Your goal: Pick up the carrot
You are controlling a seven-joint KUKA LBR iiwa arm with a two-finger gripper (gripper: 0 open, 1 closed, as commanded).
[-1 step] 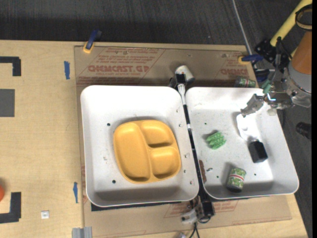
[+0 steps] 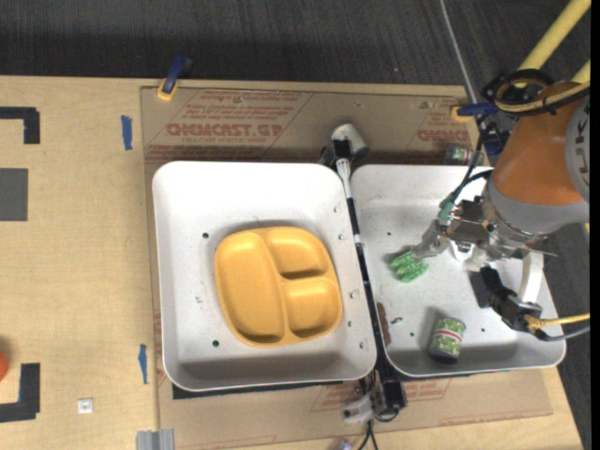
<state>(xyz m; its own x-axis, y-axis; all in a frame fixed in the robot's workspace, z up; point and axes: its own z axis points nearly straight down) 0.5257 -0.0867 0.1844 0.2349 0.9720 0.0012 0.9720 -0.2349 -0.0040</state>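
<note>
Glossy yellow sectioned tray [image 2: 278, 284] fills left bin [image 2: 178, 251]; claw [image 2: 448, 234] state unclear beside crinkly green piece [image 2: 409, 266].

This is a robotics lab. A brown cardboard-covered bench [image 2: 84, 251] carries black tape markers [image 2: 28, 125] and blue tape strips [image 2: 127, 131] at the left. Two shallow white plastic bins [image 2: 178, 251] sit side by side, cables run between them, and a grey arm with an orange band [image 2: 539, 162] reaches in from the right.
</note>
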